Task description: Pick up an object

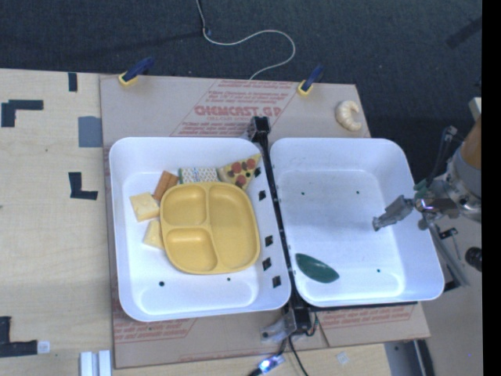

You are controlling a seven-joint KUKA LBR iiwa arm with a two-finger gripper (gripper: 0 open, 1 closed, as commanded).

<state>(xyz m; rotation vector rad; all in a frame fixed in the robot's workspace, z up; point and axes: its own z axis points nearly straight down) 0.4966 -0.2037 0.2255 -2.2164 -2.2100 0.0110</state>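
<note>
**Operator:** Objects for picking, from my left: in the left white bin (125, 233) I see a yellow plastic plate with three compartments (210, 227), lying flat near the bin's middle. Tucked at its left edge are two pale yellow flat blocks (144, 207), one above the other, and a small orange-brown block (164, 184) leaning against the plate's upper left rim. Along the plate's upper edge lie a patterned, speckled flat piece (197, 175) and a multicoloured pizza-slice toy (243, 168).

**Colleague:** And the right side?

**Operator:** In the right white bin (391, 157) a dark green, leaf-shaped flat item (316, 269) lies near the bottom left corner, just beside the divider between the bins.

**Colleague:** Where is the gripper against that?

**Operator:** The grey two-finger gripper (380, 222) reaches in over the right bin's right wall, tip pointing left. The green item lies down and to the left of it, well apart. The plate and its neighbours are farther left, in the other bin.

**Colleague:** Holding anything?

**Operator:** I see nothing between its fingers; how wide they stand I cannot tell from this angle.

**Colleague:** Anything off the bins?

**Operator:** A cream-coloured curled object (350, 115) sits on the brown cardboard sheet (235, 112), beyond the right bin's far corner.
</note>
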